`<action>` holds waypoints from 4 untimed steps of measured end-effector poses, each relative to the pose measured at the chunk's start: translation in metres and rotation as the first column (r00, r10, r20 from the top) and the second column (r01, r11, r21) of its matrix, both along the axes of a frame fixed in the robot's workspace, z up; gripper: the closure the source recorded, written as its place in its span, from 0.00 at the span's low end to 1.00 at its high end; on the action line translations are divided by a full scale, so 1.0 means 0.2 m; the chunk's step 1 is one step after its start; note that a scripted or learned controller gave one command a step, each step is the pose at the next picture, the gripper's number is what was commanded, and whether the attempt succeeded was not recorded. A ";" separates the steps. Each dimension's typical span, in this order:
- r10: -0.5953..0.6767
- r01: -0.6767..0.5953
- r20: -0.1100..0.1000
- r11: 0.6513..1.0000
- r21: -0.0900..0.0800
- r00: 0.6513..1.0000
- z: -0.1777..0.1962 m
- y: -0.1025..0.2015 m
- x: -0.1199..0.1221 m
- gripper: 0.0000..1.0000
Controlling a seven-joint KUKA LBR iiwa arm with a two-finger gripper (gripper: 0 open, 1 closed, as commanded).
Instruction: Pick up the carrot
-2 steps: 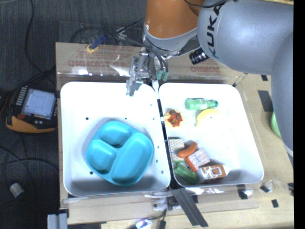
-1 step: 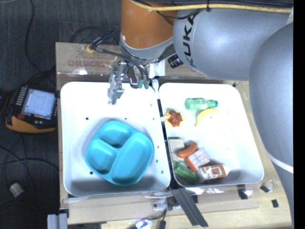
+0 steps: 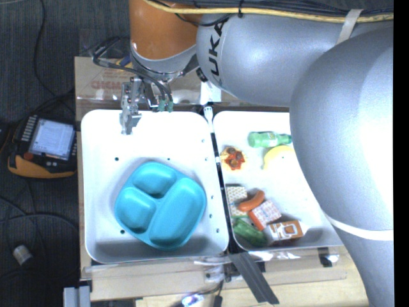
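The metal pincer (image 3: 137, 110) hangs over the far edge of the left bin (image 3: 102, 171), thin fingers parted, nothing between them. Below it sits a glossy blue plastic tray (image 3: 160, 203) with 3 rounded compartments. Across the divider, in the right bin (image 3: 281, 123), the carrot (image 3: 250, 201), a smooth orange stub, lies among the food pile, beside a green bottle (image 3: 268, 139) and yellow banana (image 3: 278, 153).

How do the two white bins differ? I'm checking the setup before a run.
The left bin holds a single blue sectioned plate; the right bin holds many small food items, among them a green bottle and a banana. The gripper hangs over the left bin's far edge, while the arm covers part of the right bin. Both are shallow and white.
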State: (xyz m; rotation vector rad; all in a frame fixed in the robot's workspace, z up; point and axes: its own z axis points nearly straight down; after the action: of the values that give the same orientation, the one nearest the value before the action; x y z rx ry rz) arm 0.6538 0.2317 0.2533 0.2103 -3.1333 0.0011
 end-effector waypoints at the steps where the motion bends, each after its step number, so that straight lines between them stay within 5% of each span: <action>1: -0.001 0.001 -0.002 1.000 0.004 1.000 0.04 0.00 0.00 1.00; 4: 0.059 -0.059 -0.003 0.998 0.005 0.998 -0.02 0.01 0.05 1.00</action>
State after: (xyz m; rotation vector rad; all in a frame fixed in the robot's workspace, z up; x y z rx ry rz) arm 0.6633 0.2342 0.2484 0.3017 -3.1232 -0.0061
